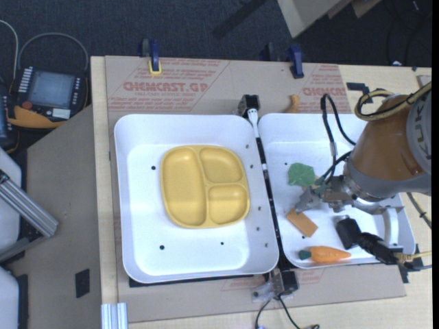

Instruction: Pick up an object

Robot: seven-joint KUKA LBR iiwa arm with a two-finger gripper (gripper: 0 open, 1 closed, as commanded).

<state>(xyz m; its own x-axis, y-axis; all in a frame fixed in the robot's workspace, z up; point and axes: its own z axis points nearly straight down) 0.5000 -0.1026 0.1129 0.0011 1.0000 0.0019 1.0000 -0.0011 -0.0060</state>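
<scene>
My gripper (309, 201) is low in the right bin (278, 132), reached in from the right under the grey and orange wrist. It hovers just above a tan wooden block (302, 223) that lies flat on the bin floor. A green leafy piece (300, 174) lies just behind the gripper, close to it. An orange carrot (328, 255) with a green tip rests against the bin's front wall. Nothing shows held in the gripper.
The left bin (137, 204) holds a yellow divided plate (204, 184) at its middle. A black ridge (264, 177) runs between the two bins. Cables hang over the right bin's back right.
</scene>
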